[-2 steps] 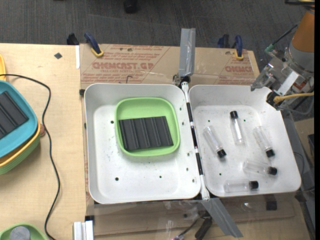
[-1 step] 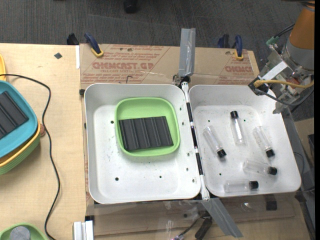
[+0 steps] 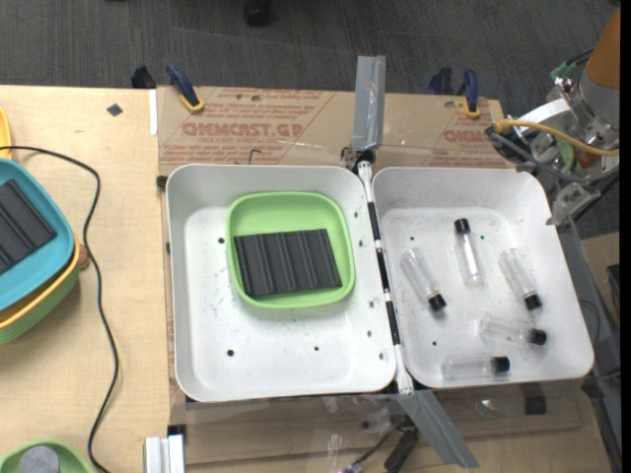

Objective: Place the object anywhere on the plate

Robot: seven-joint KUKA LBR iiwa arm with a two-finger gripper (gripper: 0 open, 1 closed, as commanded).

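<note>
Green and square, the plastic plate (image 3: pixel 290 251) with its dark ribbed insert sits in the left white bin (image 3: pixel 187 294), awaiting a load. Right of the plate, clear black-capped vials (image 3: pixel 421 278) lie scattered in the neighbouring bin, none yet picked.

My two bins (image 3: pixel 197 294) look like smooth white plastic with a dull sheen, and the green plate (image 3: pixel 246 220) in the left one is matt plastic under a dark ribbed insert (image 3: pixel 288 262) that looks rubbery. Across the right bin lie clear glossy tubes (image 3: pixel 422 277) with black caps. At twelve o'clock brown printed cardboard (image 3: pixel 256 126) lies flat on the pale wood-grain bench (image 3: pixel 59 116).
</note>
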